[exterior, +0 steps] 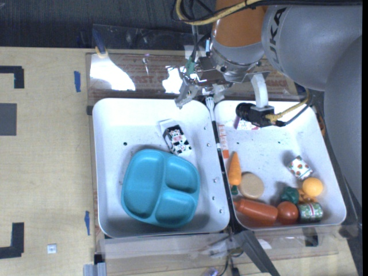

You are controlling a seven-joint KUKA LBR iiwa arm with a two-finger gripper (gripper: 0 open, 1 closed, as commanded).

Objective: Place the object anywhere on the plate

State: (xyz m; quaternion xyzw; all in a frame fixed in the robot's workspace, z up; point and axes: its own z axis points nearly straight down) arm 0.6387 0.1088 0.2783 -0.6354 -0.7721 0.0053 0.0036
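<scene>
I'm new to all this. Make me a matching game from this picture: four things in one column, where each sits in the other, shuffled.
Things:
1. blue plate
2. carrot
3. cow-patterned carton
4. gripper

Places:
A. left bin, just above the plate
B. over the bins' far edge
C. left bin, near side
D. right bin, by the divider

Pairs: 1-C, 2-D, 3-A, 4-B

I see my arm (310,33) coming in from the upper right, its grey link broad across that corner and the orange band (244,10) sitting just above the wrist. The wrist points down and to the left. My gripper (195,94) hangs at the end of it, its fingers spread apart with nothing between them.
</scene>
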